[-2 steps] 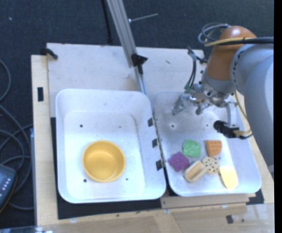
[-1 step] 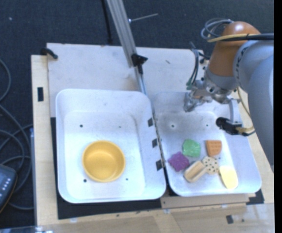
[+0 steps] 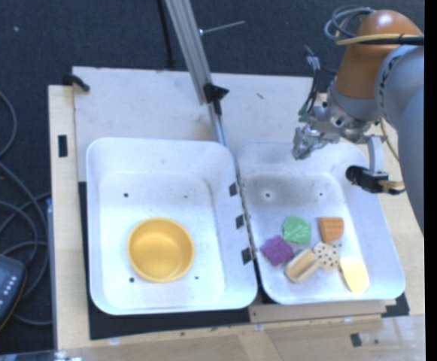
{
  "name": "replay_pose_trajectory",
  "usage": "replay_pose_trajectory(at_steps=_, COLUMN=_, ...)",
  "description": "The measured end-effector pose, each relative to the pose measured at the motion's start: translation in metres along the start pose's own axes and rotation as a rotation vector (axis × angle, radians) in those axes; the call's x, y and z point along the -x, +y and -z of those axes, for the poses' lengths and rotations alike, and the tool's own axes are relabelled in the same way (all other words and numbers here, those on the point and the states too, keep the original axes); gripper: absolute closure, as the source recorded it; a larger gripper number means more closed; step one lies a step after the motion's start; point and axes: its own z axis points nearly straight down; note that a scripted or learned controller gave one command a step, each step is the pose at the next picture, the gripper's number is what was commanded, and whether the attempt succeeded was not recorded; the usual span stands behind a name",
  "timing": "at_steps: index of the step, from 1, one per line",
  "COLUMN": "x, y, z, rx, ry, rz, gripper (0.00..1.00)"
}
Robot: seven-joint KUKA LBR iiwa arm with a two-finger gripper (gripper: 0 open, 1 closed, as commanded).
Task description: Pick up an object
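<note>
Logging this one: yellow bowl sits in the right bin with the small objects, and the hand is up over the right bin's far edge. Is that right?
Not quite. The camera view shows the yellow bowl alone in the left bin, not the right one. The small objects do lie in the right bin, and the hand is over that bin's far edge, as you logged.

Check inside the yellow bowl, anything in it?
The yellow bowl in the left bin shows only its bare yellow inner surface. What lies beneath the bowl is covered.
</note>
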Motion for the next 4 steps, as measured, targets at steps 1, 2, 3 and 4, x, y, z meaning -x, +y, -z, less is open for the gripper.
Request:
replay_pose_trajectory(at_steps=1, x=0.011, y=0.001, z=0.059, rx=0.002, ry=-0.001, rz=-0.002, gripper=1.00)
replay_pose_trajectory(at_steps=2, x=0.012, y=0.002, z=0.108, rx=0.001, ry=-0.001, rz=0.001, gripper=1.00)
replay_pose_trajectory(at_steps=3, x=-0.035, y=-0.012, z=0.112, rx=-0.006, ry=0.001, rz=0.003, gripper=1.00)
replay_pose_trajectory(at_steps=4, x=-0.083, y=-0.025, z=0.114, rx=-0.006, ry=0.002, rz=0.004, gripper=1.00)
